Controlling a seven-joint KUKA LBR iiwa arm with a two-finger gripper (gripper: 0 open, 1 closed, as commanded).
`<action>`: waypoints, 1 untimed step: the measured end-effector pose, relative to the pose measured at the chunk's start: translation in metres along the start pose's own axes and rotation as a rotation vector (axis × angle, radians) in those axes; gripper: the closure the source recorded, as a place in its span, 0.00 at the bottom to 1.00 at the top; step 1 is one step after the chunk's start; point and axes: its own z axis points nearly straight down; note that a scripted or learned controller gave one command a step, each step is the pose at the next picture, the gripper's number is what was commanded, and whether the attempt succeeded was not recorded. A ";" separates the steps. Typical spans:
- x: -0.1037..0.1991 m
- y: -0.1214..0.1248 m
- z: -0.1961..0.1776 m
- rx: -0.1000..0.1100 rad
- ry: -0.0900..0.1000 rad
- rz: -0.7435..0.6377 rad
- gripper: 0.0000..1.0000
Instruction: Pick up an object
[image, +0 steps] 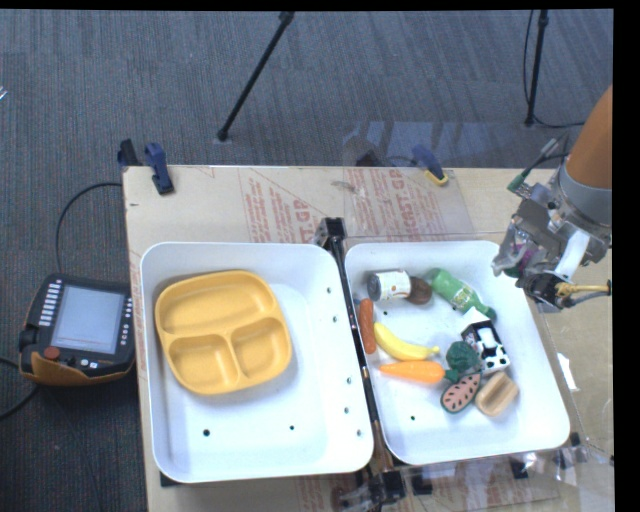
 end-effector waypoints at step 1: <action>0.057 -0.060 0.027 0.008 -0.001 0.179 1.00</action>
